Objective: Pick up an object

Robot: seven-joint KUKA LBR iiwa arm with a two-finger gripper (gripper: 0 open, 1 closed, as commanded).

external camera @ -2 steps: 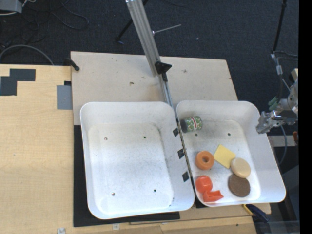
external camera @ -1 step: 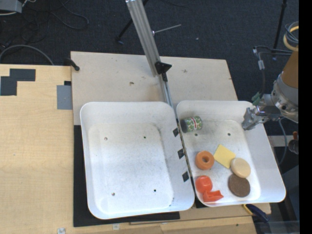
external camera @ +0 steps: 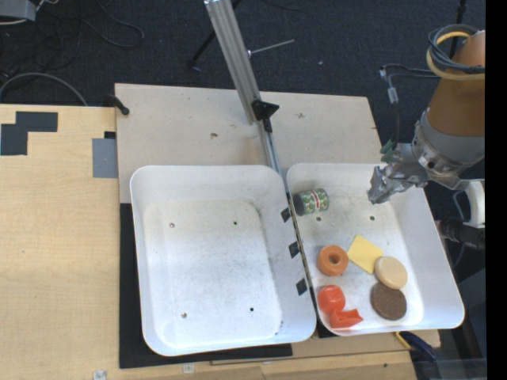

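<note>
Gripper: my gripper (external camera: 383, 187) hangs over the right bin (external camera: 420, 212) near its 1 o'clock corner, holding nothing; from this slant I cannot tell whether it is spread or pressed together.
Targets: every candidate lies in the right bin, most clustered toward 6 o'clock, probably because they were dropped there.
Nearest object: the green can (external camera: 311, 201) lies on its side at 9 o'clock from my gripper, near the bin wall.
Cluster: orange ring (external camera: 333, 260), yellow block (external camera: 365, 253), tan disc (external camera: 390, 272) touching brown disc (external camera: 388, 301), red piece (external camera: 336, 303).
Obstacles: the wall crowds the can; the cluster's neighbours crowd one another.
Left bin (external camera: 214, 252): holds nothing I would pick.
</note>
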